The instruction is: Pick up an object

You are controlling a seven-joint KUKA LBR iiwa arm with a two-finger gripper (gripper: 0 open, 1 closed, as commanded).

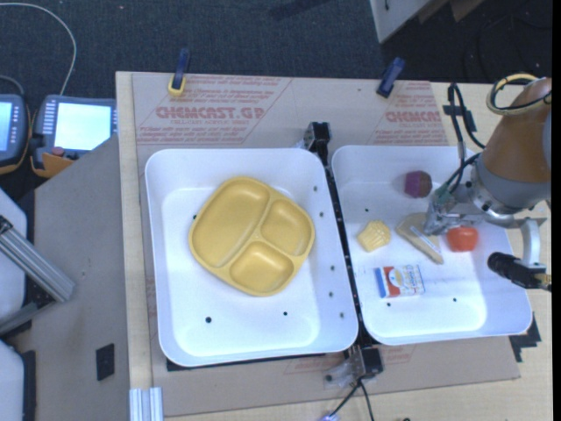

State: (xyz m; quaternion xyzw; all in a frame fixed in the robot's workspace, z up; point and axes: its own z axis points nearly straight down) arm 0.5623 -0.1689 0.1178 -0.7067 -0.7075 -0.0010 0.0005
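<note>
I see cardboard (219, 112) printed "CHEMCAST" under two bins. Yellow plate (252, 234) fills the left bin (166, 261). In the right bin (500, 310), my jaws (436, 222) touch a tan wedge (421, 238) beside a tomato (462, 238); grip unclear.

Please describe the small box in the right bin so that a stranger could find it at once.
Look at the right bin, not the one holding the yellow plate. Near its front middle lies a small flat box, apart from the other items. It alone is rectangular, with printed blue, white and red colours.
</note>
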